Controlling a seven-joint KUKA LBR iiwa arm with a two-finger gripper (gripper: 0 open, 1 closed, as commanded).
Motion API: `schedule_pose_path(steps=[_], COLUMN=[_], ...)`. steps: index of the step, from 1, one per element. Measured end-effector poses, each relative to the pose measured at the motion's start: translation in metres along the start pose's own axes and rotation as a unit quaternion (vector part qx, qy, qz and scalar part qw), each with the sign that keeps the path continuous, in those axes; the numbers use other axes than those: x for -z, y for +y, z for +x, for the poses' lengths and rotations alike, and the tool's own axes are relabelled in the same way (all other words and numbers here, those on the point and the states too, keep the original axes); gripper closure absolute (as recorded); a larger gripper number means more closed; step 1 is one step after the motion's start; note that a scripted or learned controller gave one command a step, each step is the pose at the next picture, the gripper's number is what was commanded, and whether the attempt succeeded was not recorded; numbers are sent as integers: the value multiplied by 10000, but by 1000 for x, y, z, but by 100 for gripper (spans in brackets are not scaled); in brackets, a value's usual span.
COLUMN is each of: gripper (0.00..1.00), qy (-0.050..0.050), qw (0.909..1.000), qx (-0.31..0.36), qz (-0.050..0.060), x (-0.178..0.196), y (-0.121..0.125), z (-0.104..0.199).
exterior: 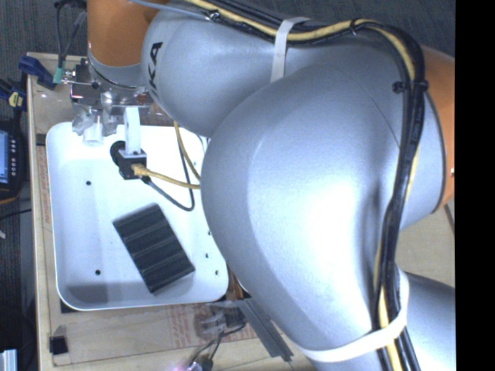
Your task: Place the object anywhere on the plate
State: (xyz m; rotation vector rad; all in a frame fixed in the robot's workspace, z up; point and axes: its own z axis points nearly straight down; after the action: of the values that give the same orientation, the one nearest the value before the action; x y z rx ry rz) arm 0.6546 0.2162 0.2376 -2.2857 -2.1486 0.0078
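Gripper [108,126] hovers over the bin's [69,207] upper corner; its grip state cannot be told. A dark ribbed block [153,248] lies below it, apparently ungrasped. Judged step: approach, then descend onto it.

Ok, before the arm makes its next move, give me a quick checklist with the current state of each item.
1. Gripper located: ok, over the white bin's upper end.
2. Something between the fingers: cannot tell.
3. Dark ribbed slab lying flat in the bin: ok, apart from the gripper.
4. Plate located: cannot tell; the grey arm covers much of the bench.
5. Yellow cable slack: ok, though it loops over the bin near the gripper.
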Motion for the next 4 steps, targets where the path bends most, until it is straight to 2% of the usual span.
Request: schedule_pose_path(steps=[1, 2, 3, 4], gripper=[100, 100, 100, 100], qy=[-10, -11, -4, -15], qw=[9806, 9999, 9901, 9354], qx=[1959, 168, 1400, 3537], qz=[-23, 4, -34, -6], x=[13, -60, 15, -64], y=[0, 1, 1, 1], z=[3, -8, -4, -9])
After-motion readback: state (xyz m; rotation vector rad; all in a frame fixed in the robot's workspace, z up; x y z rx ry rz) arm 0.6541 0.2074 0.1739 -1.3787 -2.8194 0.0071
